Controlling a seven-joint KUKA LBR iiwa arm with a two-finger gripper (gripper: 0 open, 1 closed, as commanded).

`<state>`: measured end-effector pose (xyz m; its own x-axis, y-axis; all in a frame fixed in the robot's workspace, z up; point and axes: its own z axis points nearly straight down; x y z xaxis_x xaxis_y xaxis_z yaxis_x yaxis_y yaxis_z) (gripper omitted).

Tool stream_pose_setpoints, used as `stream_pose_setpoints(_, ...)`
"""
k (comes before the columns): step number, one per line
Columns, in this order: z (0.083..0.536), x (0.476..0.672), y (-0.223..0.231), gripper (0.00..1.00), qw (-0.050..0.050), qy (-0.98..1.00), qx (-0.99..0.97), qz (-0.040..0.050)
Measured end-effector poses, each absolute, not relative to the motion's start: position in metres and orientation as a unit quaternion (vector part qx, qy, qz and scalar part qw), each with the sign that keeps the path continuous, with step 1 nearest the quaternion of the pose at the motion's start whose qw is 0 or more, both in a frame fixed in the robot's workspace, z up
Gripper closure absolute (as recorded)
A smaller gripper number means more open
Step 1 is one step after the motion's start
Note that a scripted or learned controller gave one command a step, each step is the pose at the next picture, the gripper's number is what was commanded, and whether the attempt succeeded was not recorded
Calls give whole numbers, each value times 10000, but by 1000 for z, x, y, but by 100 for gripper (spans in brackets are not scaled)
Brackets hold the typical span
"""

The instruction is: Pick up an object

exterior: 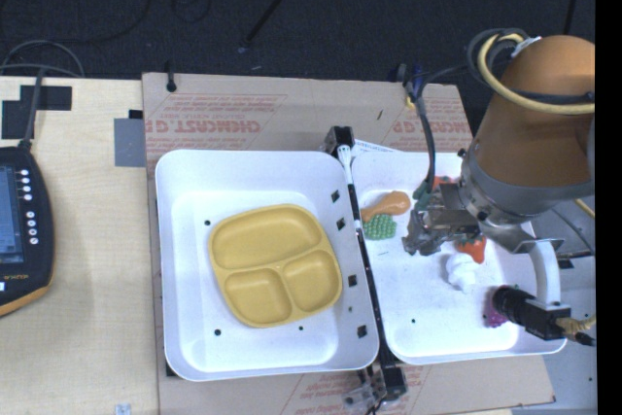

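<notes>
My gripper (424,240) hangs low over the right bin (428,335), near its middle. An orange drumstick-shaped toy (391,204) lies just left of it, with a green knobbly toy (379,226) below that. A white object (461,273) sits right of the gripper, with a red-orange piece (474,251) above it. A purple object (498,316) lies at the bin's right edge. Nothing shows between the fingers.
The left bin (185,326) holds a yellow three-compartment plate (275,264). A divider with black clips (352,248) runs between the bins. A control pendant (19,228) rests on the bench at far left. The big arm body (539,131) overhangs the right bin's upper right.
</notes>
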<state>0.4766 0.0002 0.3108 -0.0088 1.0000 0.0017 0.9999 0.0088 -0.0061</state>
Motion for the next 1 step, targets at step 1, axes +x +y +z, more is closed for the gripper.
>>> stream_pose_setpoints(1, 418, 478, 42, 100, -17, -7092, -7050, -19)
